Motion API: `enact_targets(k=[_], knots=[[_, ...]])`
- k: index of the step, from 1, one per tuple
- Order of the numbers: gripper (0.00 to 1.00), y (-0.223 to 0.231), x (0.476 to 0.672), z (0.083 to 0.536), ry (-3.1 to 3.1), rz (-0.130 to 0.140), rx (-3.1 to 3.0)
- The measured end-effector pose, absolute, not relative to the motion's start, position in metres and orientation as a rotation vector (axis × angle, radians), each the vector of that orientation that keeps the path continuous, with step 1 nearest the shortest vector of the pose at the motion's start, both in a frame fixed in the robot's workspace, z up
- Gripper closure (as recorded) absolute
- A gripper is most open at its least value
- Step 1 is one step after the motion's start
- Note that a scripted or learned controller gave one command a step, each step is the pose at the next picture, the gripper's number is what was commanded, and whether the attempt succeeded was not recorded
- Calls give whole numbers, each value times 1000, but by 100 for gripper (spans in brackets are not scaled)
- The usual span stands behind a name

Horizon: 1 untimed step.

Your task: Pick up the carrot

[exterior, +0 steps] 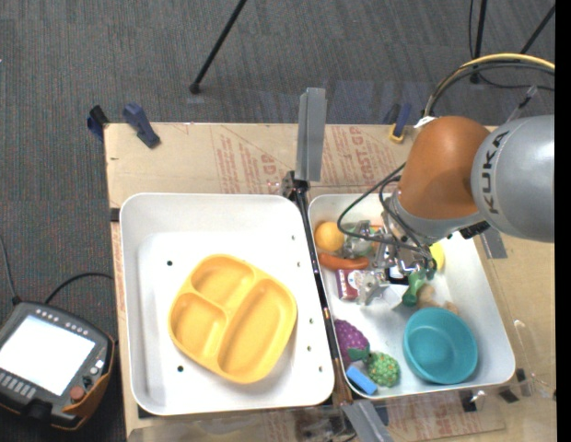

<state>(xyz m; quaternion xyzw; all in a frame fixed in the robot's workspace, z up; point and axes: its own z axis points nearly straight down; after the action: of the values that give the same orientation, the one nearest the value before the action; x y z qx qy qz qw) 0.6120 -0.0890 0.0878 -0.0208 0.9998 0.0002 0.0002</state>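
From my remote seat I see the arm (479, 178) reaching in from the right over the right bin (488, 293), its orange band sitting above the wrist. The gripper (389, 263) hangs low over the far-left part of that bin, amid a tangle of cables, and I cannot tell how it is set or whether it has hold of anything. The carrot (343, 261) lies against the bin's left wall, just left of the gripper, with an orange fruit (328, 237) touching it on the far side. A red-and-white packet (355, 286) lies just nearer than the carrot. Closer to me sit a teal bowl (439, 344), purple grapes (351, 336), a green knobbly ball (384, 368) and a small blue block (359, 378). The left bin (147, 219) holds a yellow divided plate (232, 316).
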Motion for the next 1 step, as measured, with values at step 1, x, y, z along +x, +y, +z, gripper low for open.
enact_targets(k=[1], knots=[[0,-138,613,88,3139,1,-60]])
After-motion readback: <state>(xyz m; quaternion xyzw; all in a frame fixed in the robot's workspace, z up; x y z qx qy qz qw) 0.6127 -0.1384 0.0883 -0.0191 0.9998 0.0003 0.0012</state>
